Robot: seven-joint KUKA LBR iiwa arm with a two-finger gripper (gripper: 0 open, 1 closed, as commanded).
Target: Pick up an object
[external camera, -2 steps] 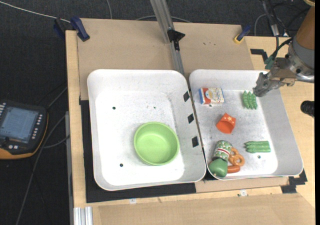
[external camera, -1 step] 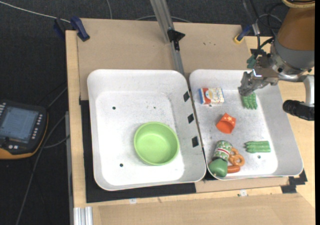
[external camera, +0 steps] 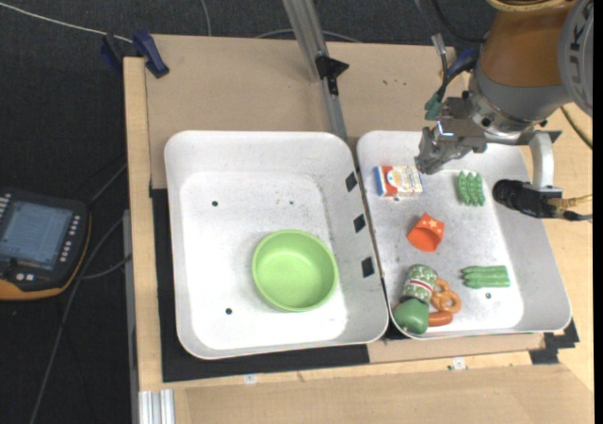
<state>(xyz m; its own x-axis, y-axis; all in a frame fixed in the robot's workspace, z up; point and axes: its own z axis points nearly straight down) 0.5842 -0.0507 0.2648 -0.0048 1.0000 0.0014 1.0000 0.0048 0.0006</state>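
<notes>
Camera view, from above at a slant. Two shallow white plastic bins sit side by side on a pale wooden bench. The left bin (external camera: 198, 172) holds a single round lime-green plastic bowl (external camera: 294, 269), lying toward its near right corner. The right bin (external camera: 542, 276) holds the loose items: a small white carton with red and blue printing (external camera: 397, 182) at the far left, a ribbed green pod-shaped toy (external camera: 469, 188) at the far right, a small orange cup-shaped toy (external camera: 426, 232) near the middle, a second flat green pod-shaped toy (external camera: 485, 275) to the near right, and a cluster of a green, white and orange toy with a pretzel-like ring (external camera: 424, 298) against the near left corner. The grey and orange arm enters from the right; its two-finger gripper (external camera: 433, 151) hangs over the far part of the right bin, just beside and above the carton. Whether anything is clasped, or how the tool is set, cannot be told from this angle. The carton, nearest the gripper, is the likely target. It appears light and fairly stiff but crushable; a hold across its two narrow flat sides would suit, with modest squeeze. Its printed faces may be smooth and prone to slip.
</notes>
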